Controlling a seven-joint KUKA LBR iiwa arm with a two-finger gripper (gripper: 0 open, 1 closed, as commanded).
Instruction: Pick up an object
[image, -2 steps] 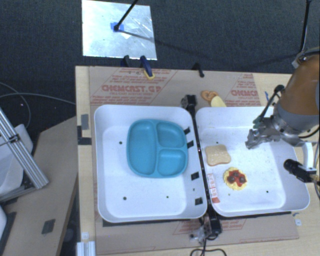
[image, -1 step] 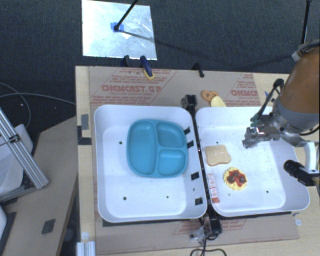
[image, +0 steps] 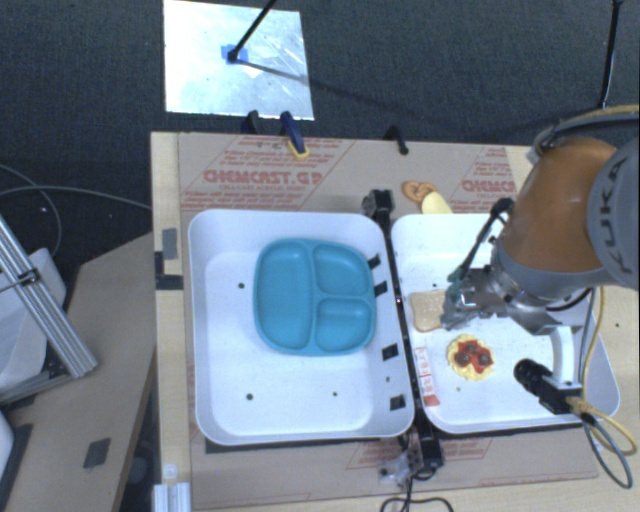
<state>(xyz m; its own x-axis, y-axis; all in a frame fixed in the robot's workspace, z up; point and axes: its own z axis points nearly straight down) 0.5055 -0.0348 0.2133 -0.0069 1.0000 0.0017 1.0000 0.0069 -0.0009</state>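
Camera view: the arm (image: 575, 215) reaches in over the right-hand bin (image: 560, 415), and the end effector (image: 458, 308) hangs low near that bin's left wall, right over a flat tan piece that looks like toast (image: 425, 312). Whether it is spread or closed cannot be told from this angle, and nothing can be seen gripped in it. Just beyond it, toward the bin's front edge, lies a small round pizza-like toy (image: 471, 358); a yellow piece (image: 436, 204) sits at the bin's far wall. The left-hand bin (image: 225, 405) carries a blue divided plate (image: 313, 297).

The step in hand looks like the descent onto the toast. The piece lies flat and close to the wall, so the next move likely calls for a careful straddle of its edges before lifting.
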